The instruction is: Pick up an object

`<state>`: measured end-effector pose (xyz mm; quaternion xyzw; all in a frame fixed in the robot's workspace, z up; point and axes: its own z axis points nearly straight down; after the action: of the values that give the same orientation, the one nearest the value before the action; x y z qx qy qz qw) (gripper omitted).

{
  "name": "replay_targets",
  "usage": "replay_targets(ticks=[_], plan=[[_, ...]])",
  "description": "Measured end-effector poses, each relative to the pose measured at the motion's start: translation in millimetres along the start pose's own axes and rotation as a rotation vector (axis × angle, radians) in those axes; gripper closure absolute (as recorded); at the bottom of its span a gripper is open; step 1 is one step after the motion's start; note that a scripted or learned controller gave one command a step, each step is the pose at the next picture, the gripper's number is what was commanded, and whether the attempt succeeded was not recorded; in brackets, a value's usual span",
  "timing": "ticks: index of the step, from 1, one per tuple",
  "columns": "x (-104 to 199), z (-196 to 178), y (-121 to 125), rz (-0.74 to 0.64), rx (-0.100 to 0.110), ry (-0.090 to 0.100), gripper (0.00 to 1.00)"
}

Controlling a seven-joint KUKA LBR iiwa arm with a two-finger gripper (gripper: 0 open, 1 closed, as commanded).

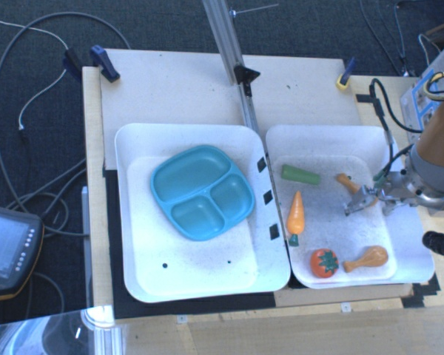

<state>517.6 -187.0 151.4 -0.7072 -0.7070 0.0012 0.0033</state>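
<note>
Pale wooden surface (177,72), rectangular, carrying two shallow white plastic bins side by side, with a slanted metal pole (226,35) crossing above the seam between them.

Left white bin (133,220): holds one light blue plastic plate with three compartments (202,191), lying flat near the middle, tilted diagonally to the bin's edges.

Right white bin (311,135): holds five small toy food items.
- Green cylindrical toy vegetable (300,174), lying flat in the upper left part.
- Orange toy carrot with a green stub (296,213), lying lengthwise along the left wall, below the green piece and apart from it.
- Red toy tomato with a green top (324,262), near the lower edge.
- Tan toy drumstick (368,258), just beside the tomato on its right, not touching it.
- Small orange-brown toy piece (347,183), in the upper middle, just beside the pincer's tips.

Grey robot arm with an orange band (435,154), entering from the right over the right bin's edge. Its metal pincer (361,200) reaches low over the bin floor, between the small orange-brown piece and the drumstick. Whether its fingers are spread or pressed together cannot be told, and no item is seen between them.

Blue clamps (105,62) at the surface's upper corners; black cables on the dark floor around.
</note>
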Motion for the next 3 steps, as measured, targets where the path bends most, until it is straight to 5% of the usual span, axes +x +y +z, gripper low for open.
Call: replay_targets(ticks=[1, 2, 3], plan=[[1, 53, -1, -0.001, 0.001, 0.0, 0.0], [0, 39, 1, -0.001, -0.007, -0.001, 1.0], [-4, -7, -3, -0.001, -0.012, -0.005, 1.0]])
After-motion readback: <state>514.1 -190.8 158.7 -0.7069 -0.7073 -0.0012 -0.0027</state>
